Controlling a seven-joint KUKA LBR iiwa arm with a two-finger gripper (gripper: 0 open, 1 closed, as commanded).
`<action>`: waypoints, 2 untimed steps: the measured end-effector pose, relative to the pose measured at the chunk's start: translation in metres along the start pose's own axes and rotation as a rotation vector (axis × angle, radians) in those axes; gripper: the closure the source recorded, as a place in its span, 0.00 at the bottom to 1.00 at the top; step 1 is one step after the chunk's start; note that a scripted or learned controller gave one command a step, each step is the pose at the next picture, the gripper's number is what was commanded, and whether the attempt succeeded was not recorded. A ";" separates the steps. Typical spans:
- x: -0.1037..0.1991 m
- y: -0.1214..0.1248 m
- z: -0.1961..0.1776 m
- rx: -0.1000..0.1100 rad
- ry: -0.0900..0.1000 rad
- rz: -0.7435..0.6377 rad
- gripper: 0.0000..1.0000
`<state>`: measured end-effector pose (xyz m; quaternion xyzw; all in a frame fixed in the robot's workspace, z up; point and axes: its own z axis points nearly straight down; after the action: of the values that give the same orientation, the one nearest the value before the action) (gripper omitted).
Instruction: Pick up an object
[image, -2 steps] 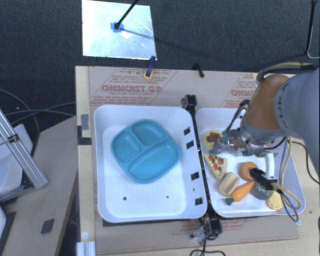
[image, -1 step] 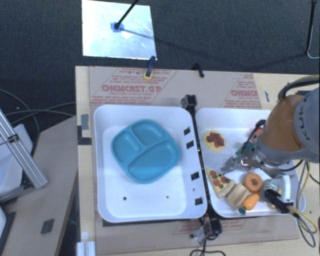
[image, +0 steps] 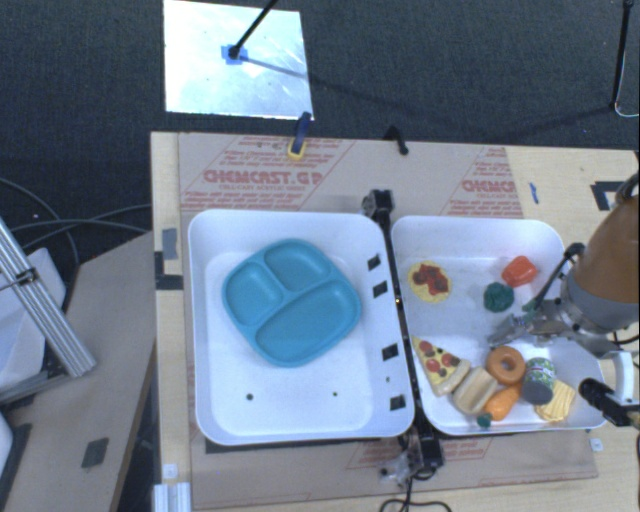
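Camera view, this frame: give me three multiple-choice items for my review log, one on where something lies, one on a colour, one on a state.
1. Where does the divided plate lie?
A. in the left bin
B. in the right bin
C. on the cardboard outside the bins

2. What colour is the divided plate?
A. red
B. blue
C. yellow

3. How does the divided plate stand?
A. flipped over
B. leaning on a bin wall
C. flat, compartments facing up

Key: 1 A, the divided plate sits alone in the left bin. 2 B, its whole surface is light blue. 3 C, all three compartments face the camera, while the doughnut, pizza slice and other toy food lie in the right bin, where the gripper reaches.
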<state>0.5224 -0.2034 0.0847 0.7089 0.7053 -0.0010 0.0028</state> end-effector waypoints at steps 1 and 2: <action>0.006 0.002 -0.011 -0.003 0.004 -0.006 1.00; 0.046 -0.037 0.000 0.002 0.007 -0.006 1.00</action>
<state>0.4859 -0.1567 0.0839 0.7067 0.7075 0.0006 -0.0002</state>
